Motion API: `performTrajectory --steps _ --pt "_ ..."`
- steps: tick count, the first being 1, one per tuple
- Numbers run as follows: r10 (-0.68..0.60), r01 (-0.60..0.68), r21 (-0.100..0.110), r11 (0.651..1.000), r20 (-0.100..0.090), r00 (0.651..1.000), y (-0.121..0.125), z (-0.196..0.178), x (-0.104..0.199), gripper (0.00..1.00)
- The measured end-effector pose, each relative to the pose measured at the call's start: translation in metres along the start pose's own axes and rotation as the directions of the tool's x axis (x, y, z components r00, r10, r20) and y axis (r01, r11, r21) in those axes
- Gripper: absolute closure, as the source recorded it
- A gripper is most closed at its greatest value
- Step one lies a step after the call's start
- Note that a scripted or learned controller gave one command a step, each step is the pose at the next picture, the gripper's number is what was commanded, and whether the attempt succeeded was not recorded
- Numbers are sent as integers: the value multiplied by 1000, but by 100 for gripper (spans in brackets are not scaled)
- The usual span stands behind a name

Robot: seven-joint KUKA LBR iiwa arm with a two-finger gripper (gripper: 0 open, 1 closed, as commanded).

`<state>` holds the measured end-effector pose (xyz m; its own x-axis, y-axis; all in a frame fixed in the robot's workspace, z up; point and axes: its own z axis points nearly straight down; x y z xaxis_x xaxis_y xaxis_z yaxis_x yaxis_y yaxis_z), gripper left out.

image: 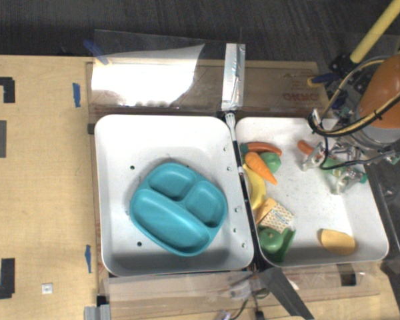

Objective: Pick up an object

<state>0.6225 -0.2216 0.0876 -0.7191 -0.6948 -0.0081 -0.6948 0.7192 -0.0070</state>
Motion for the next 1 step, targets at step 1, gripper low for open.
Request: performTrajectory --steps 1 --pt "-157 157 1 988 2 988 8 -1 -61 0"
